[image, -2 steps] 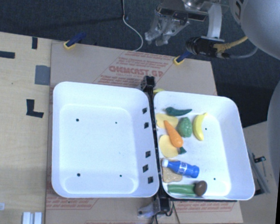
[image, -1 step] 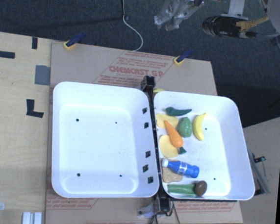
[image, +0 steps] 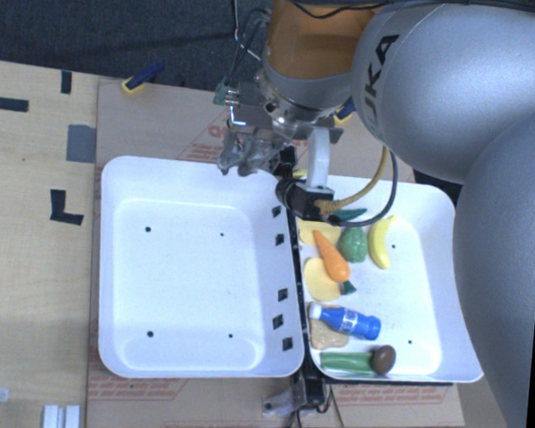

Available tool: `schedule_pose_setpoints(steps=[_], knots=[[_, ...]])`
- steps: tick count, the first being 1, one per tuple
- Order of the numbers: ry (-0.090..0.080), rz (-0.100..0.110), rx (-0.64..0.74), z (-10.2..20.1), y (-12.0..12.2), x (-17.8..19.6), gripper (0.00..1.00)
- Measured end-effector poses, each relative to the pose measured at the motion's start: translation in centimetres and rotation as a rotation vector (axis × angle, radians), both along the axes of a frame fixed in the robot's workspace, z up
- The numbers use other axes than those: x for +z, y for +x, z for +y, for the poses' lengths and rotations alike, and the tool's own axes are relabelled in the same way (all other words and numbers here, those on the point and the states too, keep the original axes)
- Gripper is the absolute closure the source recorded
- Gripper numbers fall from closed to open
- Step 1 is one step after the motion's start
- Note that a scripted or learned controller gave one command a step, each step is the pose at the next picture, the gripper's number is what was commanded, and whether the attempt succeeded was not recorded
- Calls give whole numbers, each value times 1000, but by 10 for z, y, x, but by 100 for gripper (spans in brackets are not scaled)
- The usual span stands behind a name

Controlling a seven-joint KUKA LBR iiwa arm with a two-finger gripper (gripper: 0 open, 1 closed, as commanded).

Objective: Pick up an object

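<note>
The right bin [image: 424, 299] holds the objects. An orange carrot [image: 329, 255] lies beside a green piece [image: 354, 243] and a yellow banana [image: 380, 243]. Below them come a pale yellow disc [image: 319, 280], a blue bottle [image: 347, 320], a beige piece [image: 328, 337], a green cucumber [image: 347, 361] and a brown ball [image: 382, 359]. My gripper [image: 254, 158] hangs over the far rim of the bins, near the divider between them, above and to the left of the carrot. I see nothing held in it.
The left bin [image: 187, 266] sits beside the right one on a cardboard sheet [image: 164, 118]. The big grey arm [image: 475, 106] covers the upper right. A blue and yellow item [image: 141, 78] lies on the bench behind the bins.
</note>
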State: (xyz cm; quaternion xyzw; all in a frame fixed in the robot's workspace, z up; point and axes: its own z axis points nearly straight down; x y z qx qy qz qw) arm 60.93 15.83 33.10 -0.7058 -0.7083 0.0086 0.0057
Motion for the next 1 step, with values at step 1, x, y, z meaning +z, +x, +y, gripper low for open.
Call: schedule_pose_setpoints(steps=[1], knots=[[3,-13,3,60,2,-42,100]])
